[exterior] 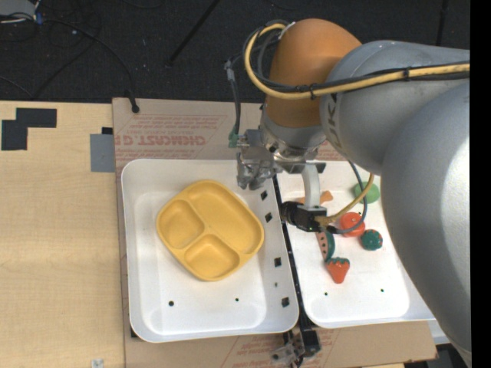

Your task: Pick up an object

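My gripper (252, 173) hangs low over the far right corner of the left bin (146, 282), just beyond the rim of a yellow divided plate (209, 228) lying in that bin. Nothing shows between the gripper and the plate. In the right bin (360, 301) lie a red strawberry (337, 268), a red round fruit (351, 222), a dark green ball (372, 240), a light green piece (370, 192), a small orange piece (326, 198) and a brown dotted strip (327, 244). The arm's bulk hides the right bin's far and right parts.
The raised divider (278, 263) between the two bins runs just right of the gripper. The bins rest on cardboard (176, 133) on a pale wooden bench (54, 244). Cables lie on the dark ground behind.
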You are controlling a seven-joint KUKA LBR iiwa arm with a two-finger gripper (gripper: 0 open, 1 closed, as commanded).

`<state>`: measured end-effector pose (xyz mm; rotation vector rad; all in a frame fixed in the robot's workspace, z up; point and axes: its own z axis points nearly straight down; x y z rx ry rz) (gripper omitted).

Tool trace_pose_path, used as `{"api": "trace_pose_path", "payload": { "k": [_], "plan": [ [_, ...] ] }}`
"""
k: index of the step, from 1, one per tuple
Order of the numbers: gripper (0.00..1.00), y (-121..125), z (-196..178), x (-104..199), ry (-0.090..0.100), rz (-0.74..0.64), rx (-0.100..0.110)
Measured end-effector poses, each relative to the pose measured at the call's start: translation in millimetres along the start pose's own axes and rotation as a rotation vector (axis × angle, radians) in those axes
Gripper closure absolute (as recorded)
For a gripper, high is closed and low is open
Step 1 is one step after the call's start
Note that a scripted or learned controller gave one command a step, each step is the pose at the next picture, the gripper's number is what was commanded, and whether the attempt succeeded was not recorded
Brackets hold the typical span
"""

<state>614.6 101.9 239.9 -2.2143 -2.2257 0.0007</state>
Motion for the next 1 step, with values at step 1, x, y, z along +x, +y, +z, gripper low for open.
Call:
{"api": "trace_pose_path", "payload": {
  "k": [1],
  "plan": [
    [0.0,-0.6,0.3,-2.2,-0.002,0.002,0.002]
  ]
}}
